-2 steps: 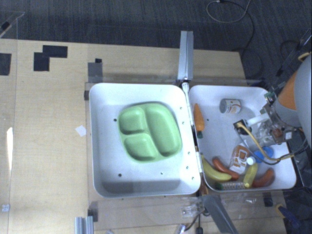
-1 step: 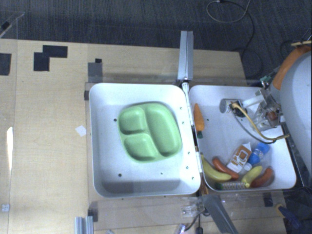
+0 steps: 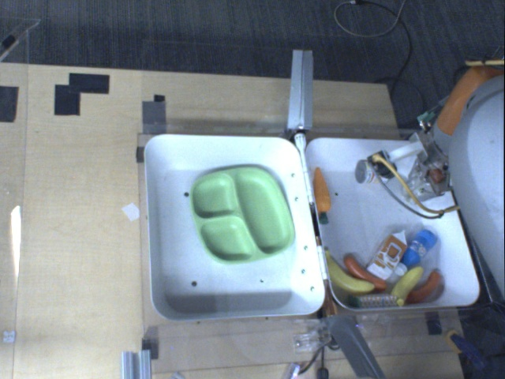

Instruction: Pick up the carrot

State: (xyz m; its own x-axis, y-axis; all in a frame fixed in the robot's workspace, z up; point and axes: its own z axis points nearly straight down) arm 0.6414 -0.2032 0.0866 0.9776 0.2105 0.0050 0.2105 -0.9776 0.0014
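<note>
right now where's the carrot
In the camera view, the carrot lies in the right bin, along its left wall beside the divider, above the bananas and across from the green tray.

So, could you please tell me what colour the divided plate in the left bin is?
The divided plate is light green, seen clearly in the camera view.

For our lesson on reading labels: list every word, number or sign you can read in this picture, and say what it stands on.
None can be read.
Packet in the right bin: orange and white print, too blurred to read.
Bottle beside it: blue, no legible label.
Bench: black square marks, shapes not letters.
Carrot and green tray: no text seen.
</note>
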